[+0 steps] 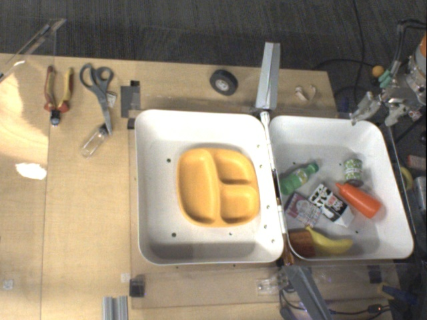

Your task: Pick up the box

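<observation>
Up at the right bin's [393, 145] far corner, the claw [380, 105], grip state unclear.

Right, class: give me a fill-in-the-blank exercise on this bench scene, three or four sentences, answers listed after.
1. The yellow tray lies in the ____ bin.
2. The banana lies in the right bin, at the edge nearest the ____ of the picture.
3. The scissors lie on the bench, beside the ____.
4. The green bottle lies ____ of the carrot.

Missing words: left; bottom; pliers; left
</observation>
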Available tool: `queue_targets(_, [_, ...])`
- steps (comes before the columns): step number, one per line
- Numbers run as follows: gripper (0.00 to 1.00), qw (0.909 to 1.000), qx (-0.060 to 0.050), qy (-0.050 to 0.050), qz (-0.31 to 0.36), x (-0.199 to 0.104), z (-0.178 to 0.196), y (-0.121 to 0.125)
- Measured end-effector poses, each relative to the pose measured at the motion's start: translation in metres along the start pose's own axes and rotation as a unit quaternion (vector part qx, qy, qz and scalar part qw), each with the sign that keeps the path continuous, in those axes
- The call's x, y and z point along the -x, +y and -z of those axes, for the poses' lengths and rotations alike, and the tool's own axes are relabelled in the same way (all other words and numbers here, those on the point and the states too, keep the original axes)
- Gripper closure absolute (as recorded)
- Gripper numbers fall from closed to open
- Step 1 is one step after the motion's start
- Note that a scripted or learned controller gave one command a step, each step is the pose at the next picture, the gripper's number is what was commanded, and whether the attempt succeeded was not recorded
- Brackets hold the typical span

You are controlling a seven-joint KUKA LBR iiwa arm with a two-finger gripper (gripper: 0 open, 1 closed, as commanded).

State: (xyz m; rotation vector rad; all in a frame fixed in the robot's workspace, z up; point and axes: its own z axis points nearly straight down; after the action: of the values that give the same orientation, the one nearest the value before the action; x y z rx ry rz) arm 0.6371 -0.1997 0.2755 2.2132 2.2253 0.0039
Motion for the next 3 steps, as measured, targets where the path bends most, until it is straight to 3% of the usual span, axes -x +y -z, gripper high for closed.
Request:
queue_targets(1, [0.0,1.0,0.0,0.0,0.0,0.005,-0.123,-0.056])
queue_targets(2, [0.0,0.9834,0.003,-0.001,0.181,-0.047,-0.187,-0.031])
queue_targets(3, [0.0,0.9895,0.001,0.0,0.145,-0.011,-0.189,0.007])
